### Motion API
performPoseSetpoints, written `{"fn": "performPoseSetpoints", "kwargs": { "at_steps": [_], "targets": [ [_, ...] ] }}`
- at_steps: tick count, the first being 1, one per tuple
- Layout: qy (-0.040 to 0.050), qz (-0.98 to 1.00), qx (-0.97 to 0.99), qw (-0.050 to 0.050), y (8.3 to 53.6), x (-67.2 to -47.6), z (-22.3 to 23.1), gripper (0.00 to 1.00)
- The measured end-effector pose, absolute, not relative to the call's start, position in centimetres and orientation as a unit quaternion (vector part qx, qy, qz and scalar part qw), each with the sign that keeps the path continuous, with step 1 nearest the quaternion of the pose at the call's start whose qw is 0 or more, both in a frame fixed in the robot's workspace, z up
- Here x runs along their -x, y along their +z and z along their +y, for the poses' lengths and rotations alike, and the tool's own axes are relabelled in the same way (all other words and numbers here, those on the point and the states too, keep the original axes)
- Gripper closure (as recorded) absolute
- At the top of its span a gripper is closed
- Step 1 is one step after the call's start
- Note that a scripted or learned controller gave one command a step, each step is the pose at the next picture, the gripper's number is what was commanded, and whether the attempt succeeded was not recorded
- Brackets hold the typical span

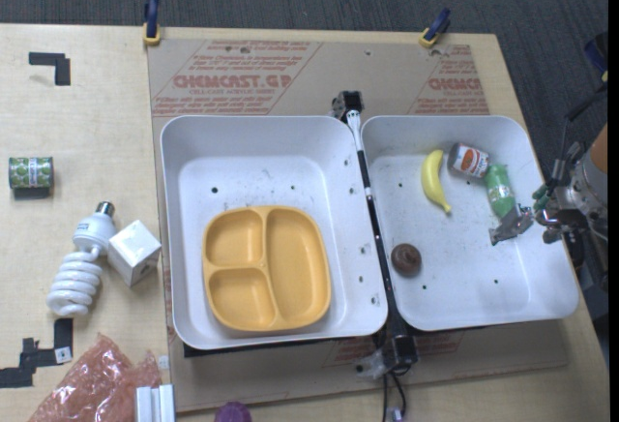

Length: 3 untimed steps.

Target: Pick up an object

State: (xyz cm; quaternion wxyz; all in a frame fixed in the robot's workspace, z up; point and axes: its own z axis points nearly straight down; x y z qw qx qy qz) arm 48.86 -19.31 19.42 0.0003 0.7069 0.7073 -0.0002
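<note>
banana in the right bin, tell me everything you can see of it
The banana is yellow, curved and looks smooth, possibly plastic. It lies flat on the floor of the right bin, in the upper part, with one tip up near the small jar and the other pointing down and right. It appears to almost touch the jar; whether they meet is unclear. It is apart from the green object, the brown round object and the claw.
</note>
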Motion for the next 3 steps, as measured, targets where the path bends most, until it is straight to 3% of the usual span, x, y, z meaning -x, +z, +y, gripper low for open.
{"fn": "performPoseSetpoints", "kwargs": {
  "at_steps": [1,2,3],
  "targets": [
    [0.0001,0.707,-0.708,0.0,9.5,-48.0,-19.9,0.0],
    [0.0006,0.706,-0.708,0.002,10.5,-48.1,-19.9,1.0],
    [0.0006,0.706,-0.708,0.001,10.5,-48.1,-19.9,0.0]
  ]
}}
